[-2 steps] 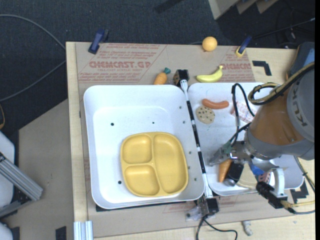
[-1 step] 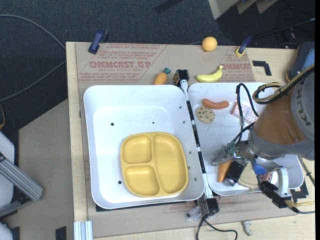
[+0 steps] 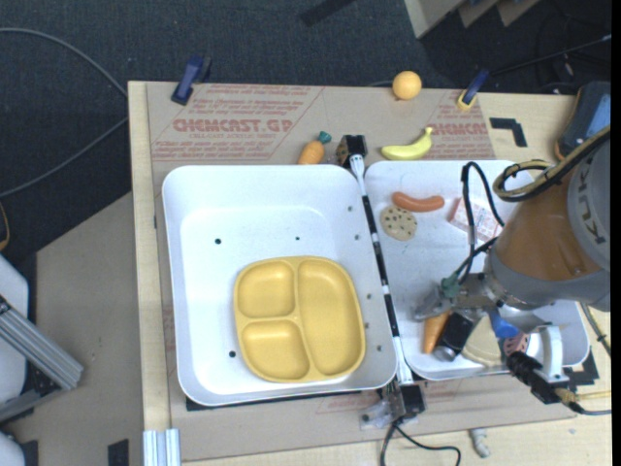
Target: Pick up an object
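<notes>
Near the right bin's (image 3: pixel 572 343) front edge, the small carrot (image 3: pixel 432 333) looks light, rigid, slippery; grip mid-body; jaws' opening cannot be told.

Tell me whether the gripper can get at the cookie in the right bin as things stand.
Probably yes. The cookie lies flat on bare bin floor, apart from the sausage above it, and nothing covers it; the gripper sits lower in the same bin.

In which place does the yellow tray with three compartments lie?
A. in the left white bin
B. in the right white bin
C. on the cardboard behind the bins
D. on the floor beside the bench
A: the yellow tray rests on the floor of the left white bin, while the cookie and sausage lie in the right bin.
</notes>
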Robot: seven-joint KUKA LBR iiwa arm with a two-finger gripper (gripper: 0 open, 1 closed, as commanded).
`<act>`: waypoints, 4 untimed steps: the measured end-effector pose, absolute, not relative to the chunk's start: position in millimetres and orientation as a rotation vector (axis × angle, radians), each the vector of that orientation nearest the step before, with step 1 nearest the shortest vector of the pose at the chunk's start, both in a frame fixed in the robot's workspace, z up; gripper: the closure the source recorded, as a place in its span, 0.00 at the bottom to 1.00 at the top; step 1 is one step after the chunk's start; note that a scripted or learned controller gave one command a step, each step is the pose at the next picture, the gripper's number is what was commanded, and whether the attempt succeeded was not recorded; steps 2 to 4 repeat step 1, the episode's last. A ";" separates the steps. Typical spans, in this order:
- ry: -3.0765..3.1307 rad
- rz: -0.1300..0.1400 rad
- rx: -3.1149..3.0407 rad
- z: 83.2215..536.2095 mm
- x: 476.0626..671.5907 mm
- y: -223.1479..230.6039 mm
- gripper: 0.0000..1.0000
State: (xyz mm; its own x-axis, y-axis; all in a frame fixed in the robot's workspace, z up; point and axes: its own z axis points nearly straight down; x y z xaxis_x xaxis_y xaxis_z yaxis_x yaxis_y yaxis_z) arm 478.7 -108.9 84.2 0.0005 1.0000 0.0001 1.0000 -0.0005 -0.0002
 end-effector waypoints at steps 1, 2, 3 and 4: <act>-2.223 -0.001 -2.224 111.6 555.3 -166.6 0.00; -2.223 -0.001 -2.224 111.6 555.3 -166.6 0.00; -2.223 -0.001 -2.224 111.6 555.3 -166.6 0.00; -2.223 -0.001 -2.224 111.6 555.3 -166.6 0.00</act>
